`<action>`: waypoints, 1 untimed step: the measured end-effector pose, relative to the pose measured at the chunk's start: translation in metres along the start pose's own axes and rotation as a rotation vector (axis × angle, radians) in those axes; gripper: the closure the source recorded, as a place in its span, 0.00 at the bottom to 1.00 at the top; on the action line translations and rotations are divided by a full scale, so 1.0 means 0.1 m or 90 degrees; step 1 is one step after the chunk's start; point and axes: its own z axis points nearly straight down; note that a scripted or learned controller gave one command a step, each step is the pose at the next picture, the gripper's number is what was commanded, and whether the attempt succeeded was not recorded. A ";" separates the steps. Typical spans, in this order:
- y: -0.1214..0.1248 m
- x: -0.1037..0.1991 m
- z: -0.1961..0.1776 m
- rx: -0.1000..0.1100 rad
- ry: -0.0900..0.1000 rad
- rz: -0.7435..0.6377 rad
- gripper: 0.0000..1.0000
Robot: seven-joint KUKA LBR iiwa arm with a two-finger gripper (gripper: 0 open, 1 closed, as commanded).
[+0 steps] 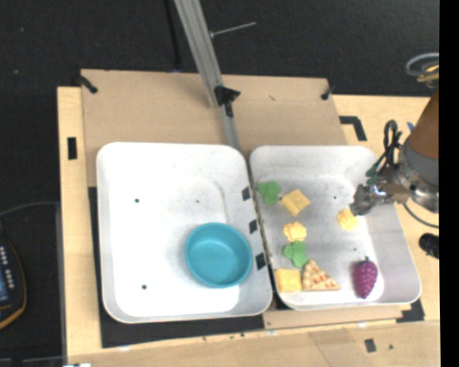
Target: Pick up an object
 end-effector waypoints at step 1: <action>0.01 0.00 0.00 0.004 0.002 -0.001 1.00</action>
